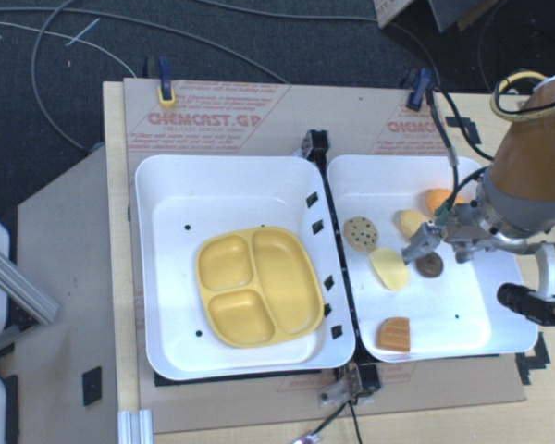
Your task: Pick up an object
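— White plastic, both of them: the left shallow bin (157,248) is carrying a yellow three-compartment plastic tray (257,285) around its middle, and the right shallow bin (462,326) is carrying the small pieces. Which one is the arm going for?

— Hard to say. The grey two-finger gripper (424,246) is hanging over the middle of the right bin, with a small round brown piece (430,265) just beside its tip and a pale yellow flat wedge (389,270) lying just toward the divider.

— Is it gripping anything?

— I cannot tell how the pincer is standing; the wrist is hiding too much. Nothing is showing between it.

— So nothing is lifted yet?

— By my reading, no. A speckled round cookie-like disc (360,233) is lying near the divider, a small yellow lump (410,221) and an orange rounded piece (437,199) are sitting toward the far edge, and a tan bread-like block (394,334) is resting by the near edge. The closing and lifting are looking undone.
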Action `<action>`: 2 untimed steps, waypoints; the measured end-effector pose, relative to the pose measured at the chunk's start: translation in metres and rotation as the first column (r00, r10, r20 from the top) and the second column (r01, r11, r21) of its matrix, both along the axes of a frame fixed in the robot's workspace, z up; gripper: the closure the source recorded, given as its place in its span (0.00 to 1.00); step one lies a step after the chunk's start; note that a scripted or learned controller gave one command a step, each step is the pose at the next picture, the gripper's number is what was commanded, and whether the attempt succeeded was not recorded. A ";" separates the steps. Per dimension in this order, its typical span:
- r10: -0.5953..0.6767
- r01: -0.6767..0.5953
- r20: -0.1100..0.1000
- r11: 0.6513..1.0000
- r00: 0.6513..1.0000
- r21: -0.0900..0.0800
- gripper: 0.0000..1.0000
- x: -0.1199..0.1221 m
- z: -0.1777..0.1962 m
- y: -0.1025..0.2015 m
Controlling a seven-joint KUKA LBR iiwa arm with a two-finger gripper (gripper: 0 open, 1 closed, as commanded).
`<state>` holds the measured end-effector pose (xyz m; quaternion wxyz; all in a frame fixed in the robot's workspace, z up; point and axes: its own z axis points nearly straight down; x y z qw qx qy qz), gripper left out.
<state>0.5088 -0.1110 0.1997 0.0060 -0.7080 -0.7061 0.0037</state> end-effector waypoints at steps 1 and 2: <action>0.003 -0.003 0.012 1.000 1.000 -0.002 0.00 0.003 0.005 0.000; 0.003 -0.003 0.007 1.000 1.000 0.000 0.00 0.004 -0.041 0.009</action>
